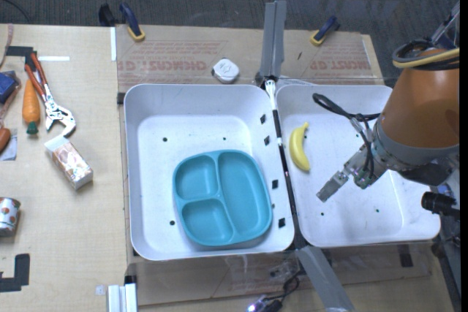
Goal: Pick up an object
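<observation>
Banana [298, 147], yellow and curved, lies on the floor of the right white bin [409, 230], near the bin's left wall and toward its far half, lengthwise along that wall with its stem end pointing away from the camera.

Nearest the camera, a teal plastic plate with three compartments [221, 197] rests flat in the near half of the left white bin [146, 179], turned slightly askew. The two bins sit side by side, their inner walls touching along the middle.

In the right bin, the robot's hand [330, 188] hangs low over the floor, tilted and pointing toward the left and near side; whether it is open or closed I cannot tell, and nothing shows between its tips. It is near the banana, on the banana's near right, and apart from it. The grey arm with its orange band [424, 109] rises above the bin's right half, with a black cable [336, 107] looping off it.

On the light wooden surface [73, 245] to the left lie a small patterned carton [69, 163], a silver adjustable wrench [53, 109] and an orange carrot-shaped toy [30, 106]. Farther back, a white round disc [226, 70] sits just beyond the left bin, and clamps with orange handles [131, 22] grip the surface's far edge.
</observation>
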Motion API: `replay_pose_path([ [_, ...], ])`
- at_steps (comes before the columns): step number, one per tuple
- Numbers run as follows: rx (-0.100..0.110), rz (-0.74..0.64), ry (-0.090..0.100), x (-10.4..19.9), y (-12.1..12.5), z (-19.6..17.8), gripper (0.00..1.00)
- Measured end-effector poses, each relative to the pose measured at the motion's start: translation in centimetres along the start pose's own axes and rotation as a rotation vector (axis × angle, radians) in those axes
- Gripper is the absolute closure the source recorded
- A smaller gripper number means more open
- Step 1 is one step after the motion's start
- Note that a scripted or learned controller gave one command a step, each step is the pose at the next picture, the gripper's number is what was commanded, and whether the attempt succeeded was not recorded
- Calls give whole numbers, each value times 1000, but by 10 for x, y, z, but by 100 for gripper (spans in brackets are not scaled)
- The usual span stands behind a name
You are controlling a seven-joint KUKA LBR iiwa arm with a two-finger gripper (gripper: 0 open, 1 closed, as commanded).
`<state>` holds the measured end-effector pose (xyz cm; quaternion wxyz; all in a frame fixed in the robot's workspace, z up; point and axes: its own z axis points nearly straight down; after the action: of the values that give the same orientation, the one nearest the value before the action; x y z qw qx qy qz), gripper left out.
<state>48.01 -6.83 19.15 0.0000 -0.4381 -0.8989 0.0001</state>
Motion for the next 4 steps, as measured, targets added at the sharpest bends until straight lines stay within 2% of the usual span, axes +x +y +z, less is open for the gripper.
replay_pose_path([
  [1, -1, 162, -2, -74, 47, 100, 0],
  [2, -1, 283, -2, -140, 118, 98, 0],
  [3, -2, 569, -3, -137, 120, 98, 0],
  [4, 2, 567, -4, -137, 120, 88, 100],
])
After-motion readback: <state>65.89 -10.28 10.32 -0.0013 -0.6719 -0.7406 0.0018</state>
